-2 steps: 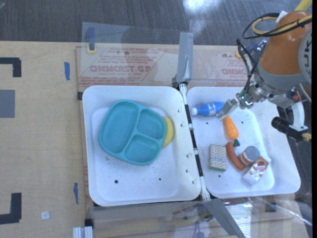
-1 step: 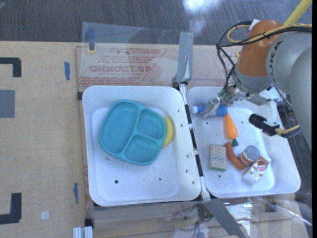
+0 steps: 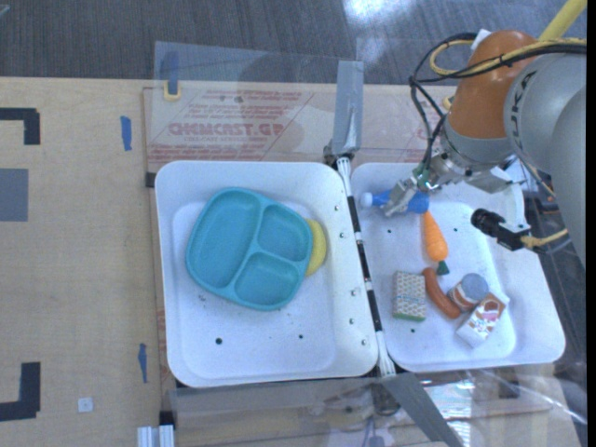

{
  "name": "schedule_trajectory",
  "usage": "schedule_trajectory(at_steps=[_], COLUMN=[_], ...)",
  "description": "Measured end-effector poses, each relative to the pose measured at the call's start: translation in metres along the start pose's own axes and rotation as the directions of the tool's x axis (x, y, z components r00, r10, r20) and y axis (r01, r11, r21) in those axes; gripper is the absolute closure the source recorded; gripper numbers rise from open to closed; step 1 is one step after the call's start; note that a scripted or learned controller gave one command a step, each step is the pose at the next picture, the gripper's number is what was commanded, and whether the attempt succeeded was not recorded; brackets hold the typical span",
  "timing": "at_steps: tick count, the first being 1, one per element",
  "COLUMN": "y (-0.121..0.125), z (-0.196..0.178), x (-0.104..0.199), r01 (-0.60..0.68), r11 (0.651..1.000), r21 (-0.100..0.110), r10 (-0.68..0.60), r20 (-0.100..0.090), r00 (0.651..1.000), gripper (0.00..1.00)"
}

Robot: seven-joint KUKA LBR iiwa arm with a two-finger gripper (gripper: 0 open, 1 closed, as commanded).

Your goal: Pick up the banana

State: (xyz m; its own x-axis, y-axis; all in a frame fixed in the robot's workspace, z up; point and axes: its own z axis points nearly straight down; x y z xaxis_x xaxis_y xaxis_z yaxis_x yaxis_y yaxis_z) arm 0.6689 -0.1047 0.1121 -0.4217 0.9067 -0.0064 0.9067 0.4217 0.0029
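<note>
Two white bins sat side by side on the bench (image 3: 74, 250). The left bin (image 3: 186, 343) contained a blue divided plate (image 3: 250, 248) with three compartments. The banana (image 3: 318, 246) lay mostly hidden under the plate's right edge, with a yellow curve showing next to the divider between the bins. The right bin (image 3: 531, 333) contained an orange carrot (image 3: 434, 237), a speckled sponge block (image 3: 409, 295), a sausage (image 3: 441, 291), a small can (image 3: 467, 291) and a small carton (image 3: 481, 320), clustered near the bin's lower half. A blue object (image 3: 372, 197) lay at the bin's upper left corner. The hand (image 3: 402, 199) was positioned over the upper left part of the right bin, just beside the blue object and well apart from the banana. Whether its fingers were open or closed could not be told.
</note>
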Motion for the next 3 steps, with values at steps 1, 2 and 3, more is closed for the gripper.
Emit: schedule_trajectory(at_steps=[1, 2, 3], y=[0.011, 0.005, 0.005], z=[-0.219, -0.124, -0.125], x=[0.025, 0.011, 0.011], r01=[0.205, 0.344, 0.344], r11=[0.979, 0.939, 0.939], r21=[-0.003, -0.002, -0.002], r10=[-0.205, -0.344, -0.344], r20=[-0.001, -0.004, -0.003], r00=[0.979, 0.939, 0.939], gripper=[1.0, 1.0, 0.0])
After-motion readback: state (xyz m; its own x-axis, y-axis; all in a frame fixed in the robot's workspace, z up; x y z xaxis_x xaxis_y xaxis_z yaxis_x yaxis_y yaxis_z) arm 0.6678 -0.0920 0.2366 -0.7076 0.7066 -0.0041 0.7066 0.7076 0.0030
